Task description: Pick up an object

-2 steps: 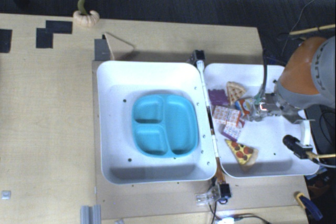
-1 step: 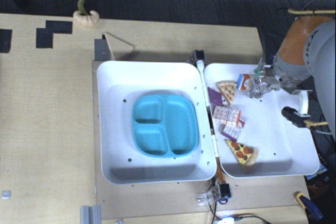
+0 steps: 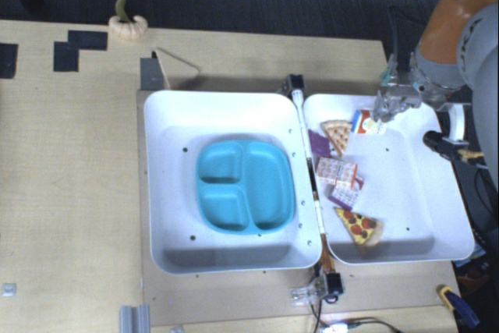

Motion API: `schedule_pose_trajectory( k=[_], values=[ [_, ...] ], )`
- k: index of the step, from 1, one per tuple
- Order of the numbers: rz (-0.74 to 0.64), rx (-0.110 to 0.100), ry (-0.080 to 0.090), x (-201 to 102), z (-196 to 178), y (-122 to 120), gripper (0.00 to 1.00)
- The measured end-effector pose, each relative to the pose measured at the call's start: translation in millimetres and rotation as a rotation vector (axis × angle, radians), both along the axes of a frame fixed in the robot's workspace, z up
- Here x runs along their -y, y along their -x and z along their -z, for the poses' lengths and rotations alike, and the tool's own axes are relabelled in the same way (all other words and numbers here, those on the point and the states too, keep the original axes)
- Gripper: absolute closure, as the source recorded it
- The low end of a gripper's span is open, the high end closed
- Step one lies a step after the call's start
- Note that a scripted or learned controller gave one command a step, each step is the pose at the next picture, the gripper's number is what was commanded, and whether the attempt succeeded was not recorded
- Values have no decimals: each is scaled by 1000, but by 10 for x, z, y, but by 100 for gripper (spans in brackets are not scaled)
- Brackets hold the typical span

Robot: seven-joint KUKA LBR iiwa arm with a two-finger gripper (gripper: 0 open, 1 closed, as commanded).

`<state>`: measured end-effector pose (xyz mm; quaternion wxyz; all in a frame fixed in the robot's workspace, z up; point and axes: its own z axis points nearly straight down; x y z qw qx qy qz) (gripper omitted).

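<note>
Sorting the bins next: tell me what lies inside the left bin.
The left bin holds a blue divided tray, lying flat near the middle. Whatever is beneath the tray is covered.

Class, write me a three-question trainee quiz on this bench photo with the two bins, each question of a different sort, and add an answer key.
1. True or false: the blue divided tray lies in the right bin.
2. Multiple choice: the gripper sits above which part of the right bin? A. near corner, B. far edge, C. middle.
3. Fill in: two toy pizza slices lie in the right bin, the far pizza slice and the near pizza slice; between them lies a small ____ box.

Key
1. False; it lies in the left bin.
2. B.
3. Patterned.
</note>
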<state>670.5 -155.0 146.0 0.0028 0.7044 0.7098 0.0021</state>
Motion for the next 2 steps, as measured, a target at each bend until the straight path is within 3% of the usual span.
schedule_pose_trajectory(
  k=[1, 2],
  values=[
    [0, -2, 0, 2, 11, 6, 0],
    [4, -3, 0, 202, 600, 587, 0]
  ],
)
